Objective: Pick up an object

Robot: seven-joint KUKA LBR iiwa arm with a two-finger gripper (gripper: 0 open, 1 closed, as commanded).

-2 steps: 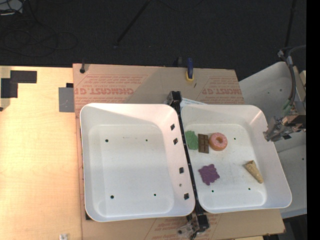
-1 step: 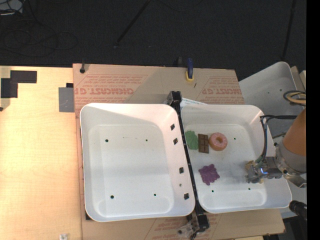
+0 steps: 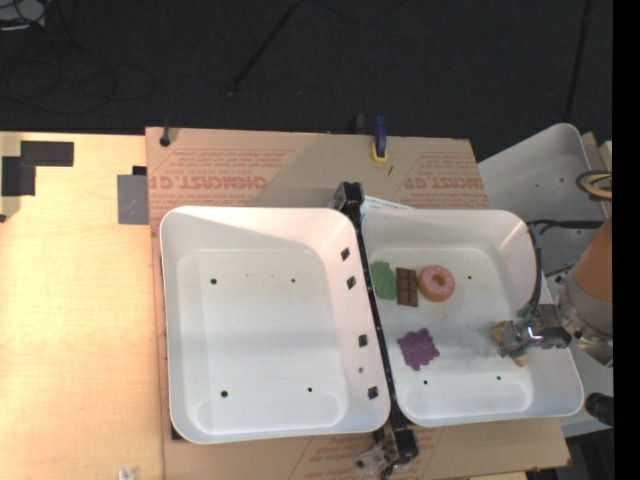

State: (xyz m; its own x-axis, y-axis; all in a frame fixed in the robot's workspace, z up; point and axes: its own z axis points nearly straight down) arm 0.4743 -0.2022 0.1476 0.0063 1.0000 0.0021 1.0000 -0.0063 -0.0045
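Jaws state impossible to tell, gripper [image 3: 519, 339] low at right bin [image 3: 470, 408] right wall, well apart from purple piece [image 3: 418, 347]: risk of closing on nothing.

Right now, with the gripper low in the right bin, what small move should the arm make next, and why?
Probably a short move left toward the purple piece. The gripper sits near the right wall of the right bin, and I see nothing between its fingers. The purple piece is the nearest object; the green piece, brown block and pink ring lie farther away.
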